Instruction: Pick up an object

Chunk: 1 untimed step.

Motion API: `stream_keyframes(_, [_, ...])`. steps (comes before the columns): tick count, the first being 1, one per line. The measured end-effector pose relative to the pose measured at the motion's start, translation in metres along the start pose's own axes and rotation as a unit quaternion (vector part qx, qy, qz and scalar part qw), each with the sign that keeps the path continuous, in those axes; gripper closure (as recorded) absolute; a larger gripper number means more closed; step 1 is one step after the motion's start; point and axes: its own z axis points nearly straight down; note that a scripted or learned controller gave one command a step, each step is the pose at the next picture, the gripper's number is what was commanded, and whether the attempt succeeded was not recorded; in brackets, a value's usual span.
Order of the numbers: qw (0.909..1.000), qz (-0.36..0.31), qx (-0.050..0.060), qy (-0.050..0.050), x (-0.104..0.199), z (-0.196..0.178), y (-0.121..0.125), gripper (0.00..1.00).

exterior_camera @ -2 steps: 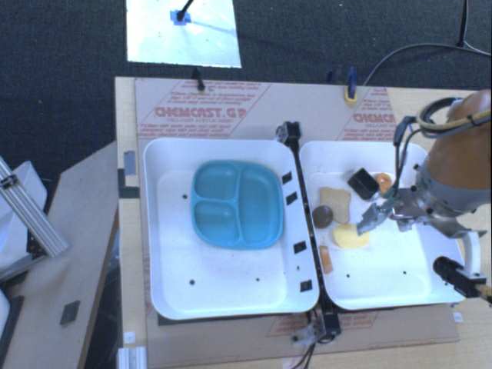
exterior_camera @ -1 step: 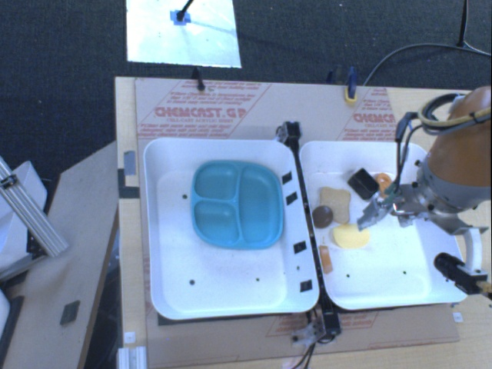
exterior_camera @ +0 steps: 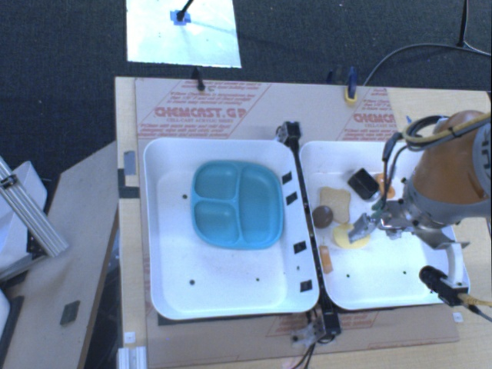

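The right bin (exterior_camera: 384, 287) holds several small items. A yellow banana-like piece (exterior_camera: 347, 238) lies left of centre, with a tan flat slab (exterior_camera: 335, 200) and a dark brown round lump (exterior_camera: 322, 217) beside it. A black block (exterior_camera: 362, 183) sits further back, and a small orange stick (exterior_camera: 326, 259) lies near the bin's left wall. My gripper (exterior_camera: 367, 225) hangs low over the right bin, its grey fingers right at the yellow piece's right end. I cannot make out whether anything sits between them.
The left bin (exterior_camera: 173, 283) contains a blue divided plate (exterior_camera: 235, 204). A black strip with clips (exterior_camera: 302, 221) runs between the two bins. The arm's orange band and grey wrist (exterior_camera: 450, 179) cover the right bin's right side. Cables loop at the back right.
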Motion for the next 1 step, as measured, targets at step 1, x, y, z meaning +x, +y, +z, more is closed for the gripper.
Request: stream_keyframes(1, [1.0000,0.000,0.000,0.000,0.0052,0.0442,-0.0044,0.00])
